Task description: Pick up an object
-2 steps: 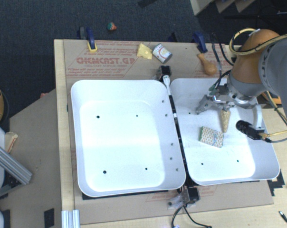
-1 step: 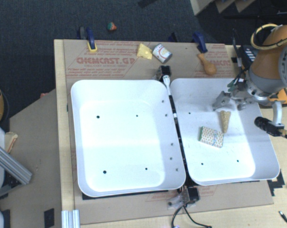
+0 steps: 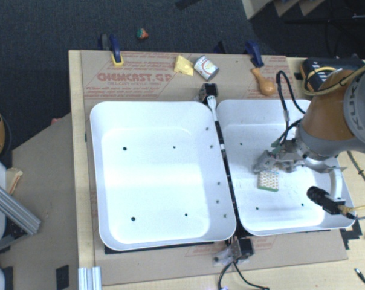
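Note:
A small flat pad [image 3: 268, 179], pale with a dotted pattern and a green edge, lies in the right bin [image 3: 255, 216], left of its middle. My gripper [image 3: 272, 164] hangs low over the bin, right above the pad's upper edge, touching it or nearly so. The grey arm with its orange band [image 3: 327, 116] comes in from the right and hides part of the bin's right side. Whether the pad is between the gripper's jaws I cannot make out.
The left bin [image 3: 110, 180] lies beside the right one. Behind the bins on the board sit a yellow wedge [image 3: 184, 66], a small white-grey box [image 3: 206, 67], a wooden piece [image 3: 264, 83] and two blue clamps [image 3: 115, 51].

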Controlling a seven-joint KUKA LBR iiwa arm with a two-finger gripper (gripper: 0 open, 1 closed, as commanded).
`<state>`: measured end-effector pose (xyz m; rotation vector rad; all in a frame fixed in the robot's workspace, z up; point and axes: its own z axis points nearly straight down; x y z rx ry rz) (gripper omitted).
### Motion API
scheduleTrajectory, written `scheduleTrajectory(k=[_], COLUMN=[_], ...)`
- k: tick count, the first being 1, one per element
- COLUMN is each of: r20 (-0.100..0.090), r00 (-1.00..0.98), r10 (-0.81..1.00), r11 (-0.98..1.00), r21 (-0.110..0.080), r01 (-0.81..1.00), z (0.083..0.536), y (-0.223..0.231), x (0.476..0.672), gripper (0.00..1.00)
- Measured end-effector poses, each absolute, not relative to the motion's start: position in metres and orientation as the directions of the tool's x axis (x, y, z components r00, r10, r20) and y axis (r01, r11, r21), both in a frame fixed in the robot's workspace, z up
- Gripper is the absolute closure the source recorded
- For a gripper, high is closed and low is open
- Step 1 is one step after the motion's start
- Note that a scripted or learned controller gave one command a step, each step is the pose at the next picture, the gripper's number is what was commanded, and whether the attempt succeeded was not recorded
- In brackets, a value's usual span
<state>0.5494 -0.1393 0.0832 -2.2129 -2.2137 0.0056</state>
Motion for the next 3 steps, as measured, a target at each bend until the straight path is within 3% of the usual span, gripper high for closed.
scheduleTrajectory(k=[1, 2, 3], r20=[0.003, 0.0, -0.001], r00=[0.0, 0.002, -0.008], r10=[1.0, 1.0, 1.0], r11=[0.0, -0.002, 0.008], r21=[-0.006, 0.0, 0.018], r01=[1.0, 1.0, 1.0], z=[0.084, 0.095, 0.192], y=[-0.112, -0.113, -0.067], x=[0.518, 0.52, 0.611], gripper=[0.0, 1.0, 1.0])
